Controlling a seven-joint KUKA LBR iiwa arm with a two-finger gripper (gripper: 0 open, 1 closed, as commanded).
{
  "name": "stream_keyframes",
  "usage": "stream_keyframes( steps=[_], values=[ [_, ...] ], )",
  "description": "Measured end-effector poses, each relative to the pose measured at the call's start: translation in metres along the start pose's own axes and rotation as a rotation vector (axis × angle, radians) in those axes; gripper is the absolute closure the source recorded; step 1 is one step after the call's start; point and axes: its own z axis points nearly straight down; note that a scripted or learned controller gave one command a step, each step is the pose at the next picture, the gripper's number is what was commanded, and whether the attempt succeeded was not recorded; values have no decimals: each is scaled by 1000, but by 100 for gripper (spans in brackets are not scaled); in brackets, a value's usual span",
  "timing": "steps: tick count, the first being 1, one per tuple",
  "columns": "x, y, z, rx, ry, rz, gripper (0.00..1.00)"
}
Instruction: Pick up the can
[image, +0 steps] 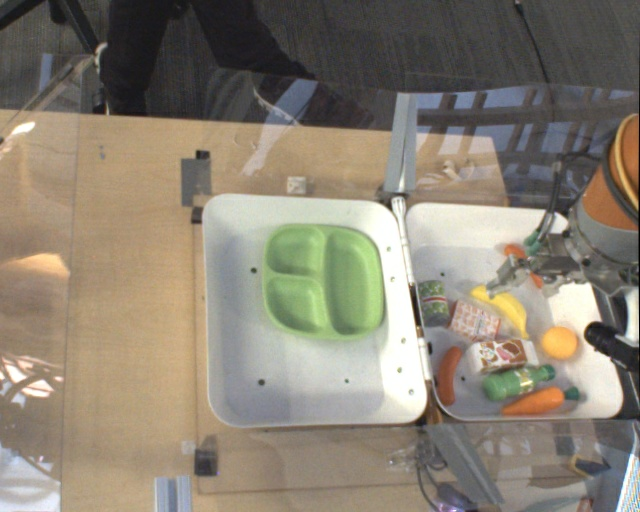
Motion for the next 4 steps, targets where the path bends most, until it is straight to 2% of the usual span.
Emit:
stream_keyframes(
  steps=[1, 2, 3, 4],
  values=[
    [15, -13, 89, 2, 0, 102, 0],
    [-3, 59, 122, -19, -2, 77, 0],
    [-52, 54, 32, -5, -3, -92, 0],
    [26, 60, 108, -12, -20, -254, 0]
  ],
)
